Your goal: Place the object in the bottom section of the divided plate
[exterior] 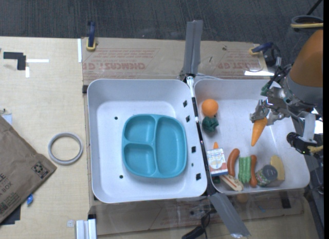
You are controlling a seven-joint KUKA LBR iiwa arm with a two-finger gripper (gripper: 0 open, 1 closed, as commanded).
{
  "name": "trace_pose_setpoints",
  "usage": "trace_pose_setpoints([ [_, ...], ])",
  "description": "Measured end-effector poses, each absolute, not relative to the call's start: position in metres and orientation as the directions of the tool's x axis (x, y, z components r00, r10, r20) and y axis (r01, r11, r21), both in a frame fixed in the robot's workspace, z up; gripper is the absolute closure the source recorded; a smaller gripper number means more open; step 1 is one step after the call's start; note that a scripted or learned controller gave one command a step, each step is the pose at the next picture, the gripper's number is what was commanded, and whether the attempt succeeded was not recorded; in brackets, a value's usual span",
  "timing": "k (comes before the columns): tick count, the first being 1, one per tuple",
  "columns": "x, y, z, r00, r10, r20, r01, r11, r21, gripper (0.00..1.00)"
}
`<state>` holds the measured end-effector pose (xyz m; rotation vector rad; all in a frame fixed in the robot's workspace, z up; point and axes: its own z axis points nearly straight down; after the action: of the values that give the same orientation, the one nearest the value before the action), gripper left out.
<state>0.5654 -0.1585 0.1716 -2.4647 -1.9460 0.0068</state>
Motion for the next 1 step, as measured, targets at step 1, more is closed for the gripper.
trace_pose_setpoints([
  [1, 0.5599, -0.051, 0.1906, 0.444, 0.896, -0.002, 0.896, -0.444, -0.003, 1.0],
])
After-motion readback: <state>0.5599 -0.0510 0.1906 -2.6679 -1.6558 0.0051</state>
